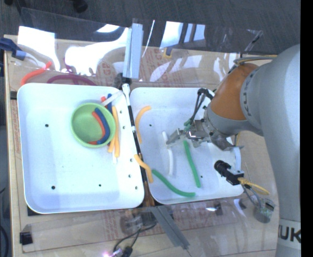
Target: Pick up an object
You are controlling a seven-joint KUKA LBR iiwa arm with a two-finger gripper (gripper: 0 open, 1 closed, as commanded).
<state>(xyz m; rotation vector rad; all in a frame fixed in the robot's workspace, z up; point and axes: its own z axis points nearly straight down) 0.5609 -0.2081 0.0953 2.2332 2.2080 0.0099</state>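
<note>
Wooden worktop (76,230) under glossy clear sheeting carries two shallow white bins side by side, their rims meeting along a line from 12 to 6 o'clock.

The left bin (54,165) shows bare white floor across its 6 to 9 o'clock part. A green bowl (82,125) holding red and blue pieces sits toward its 1 o'clock corner, with orange sticks (114,142) just beside the bowl at 3 o'clock.

The right bin (164,101) has open floor along its 12 o'clock side. The gripper (178,137) hangs over the bin's middle, the grey arm covering the 3 o'clock rim; whether it is open or closed cannot be told.

A straight green strip (193,165) starts at the gripper and runs roughly 12 to 6 o'clock, leaning toward 5. A white piece (171,160) lies near it at 9 o'clock, almost parallel. A curved green strip (172,186) runs 10 to 4 o'clock along the 6 o'clock wall. A curved orange strip (141,118) lies near the shared rim at 10 o'clock, and an orange piece (144,167) rests across that rim.
</note>
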